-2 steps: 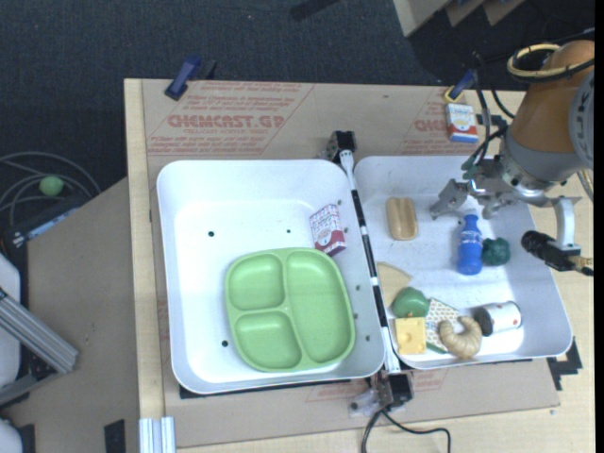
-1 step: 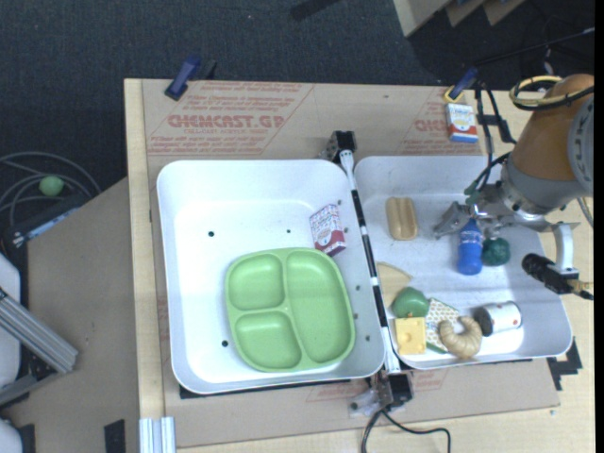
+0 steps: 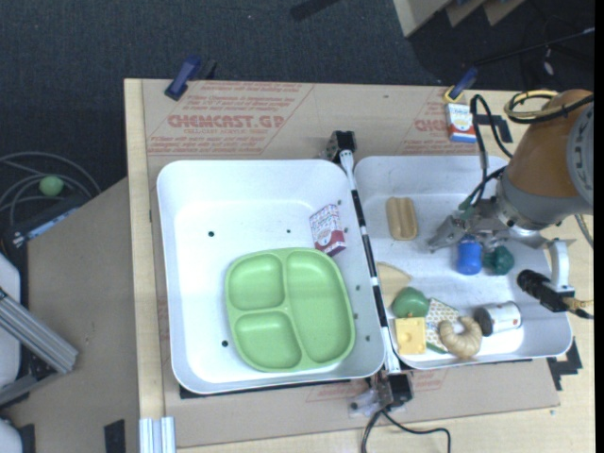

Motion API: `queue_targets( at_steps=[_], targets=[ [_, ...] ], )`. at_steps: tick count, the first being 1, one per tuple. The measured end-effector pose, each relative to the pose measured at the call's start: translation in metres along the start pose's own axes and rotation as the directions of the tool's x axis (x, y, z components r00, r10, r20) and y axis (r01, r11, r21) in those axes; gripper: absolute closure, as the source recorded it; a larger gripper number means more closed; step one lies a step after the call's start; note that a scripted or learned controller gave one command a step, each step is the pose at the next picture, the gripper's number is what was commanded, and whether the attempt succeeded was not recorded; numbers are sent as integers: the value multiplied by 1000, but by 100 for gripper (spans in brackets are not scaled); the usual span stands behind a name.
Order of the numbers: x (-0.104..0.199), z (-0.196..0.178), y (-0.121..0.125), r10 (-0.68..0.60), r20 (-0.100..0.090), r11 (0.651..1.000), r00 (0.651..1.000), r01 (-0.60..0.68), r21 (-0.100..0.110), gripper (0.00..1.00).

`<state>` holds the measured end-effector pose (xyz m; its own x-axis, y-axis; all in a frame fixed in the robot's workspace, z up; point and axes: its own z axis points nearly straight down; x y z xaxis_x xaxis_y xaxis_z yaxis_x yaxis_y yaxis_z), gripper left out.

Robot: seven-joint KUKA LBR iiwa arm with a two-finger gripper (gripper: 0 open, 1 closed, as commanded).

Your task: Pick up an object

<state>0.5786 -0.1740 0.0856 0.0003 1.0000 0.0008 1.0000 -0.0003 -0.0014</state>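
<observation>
Arm: grey, with an orange band (image 3: 552,154), reaching in from the right over the right bin (image 3: 429,179).
Gripper (image 3: 469,226): low in the right bin, its metal fingers (image 3: 445,234) spread apart and pointing left; nothing sits between them.
Blue cylinder (image 3: 469,257): stands just below the gripper, near it; contact cannot be told.
Dark green ball (image 3: 498,260): just right of the blue cylinder, touching or almost touching it.
Tan bread piece (image 3: 402,218): upright oblong near the right bin's left wall, left of the gripper and apart from it.
Pale wedge (image 3: 392,274): lies by the divider between the 2 bins, below the bread piece.
Green round piece (image 3: 410,302): below the wedge, resting just above the yellow cheese block (image 3: 410,335).
Tan curved pastry (image 3: 461,336): at the bin's front edge, right of the cheese block.
White tube with black cap (image 3: 499,318): just right of the pastry, lying on its side.
Left bin (image 3: 193,225): holds a green plate with 3 compartments (image 3: 287,307) and a small red and white packet (image 3: 327,228) by its right wall.
</observation>
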Motion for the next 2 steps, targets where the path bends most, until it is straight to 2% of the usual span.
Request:
queue_targets(
  at_steps=[1, 2],
  targets=[
    [-14, 1, -19, 0, 0, 1000, 1000, 0, 0, 0],
    [-14, -9, -18, 0, 1, 1000, 1000, 0, -1, 100]
  ],
)
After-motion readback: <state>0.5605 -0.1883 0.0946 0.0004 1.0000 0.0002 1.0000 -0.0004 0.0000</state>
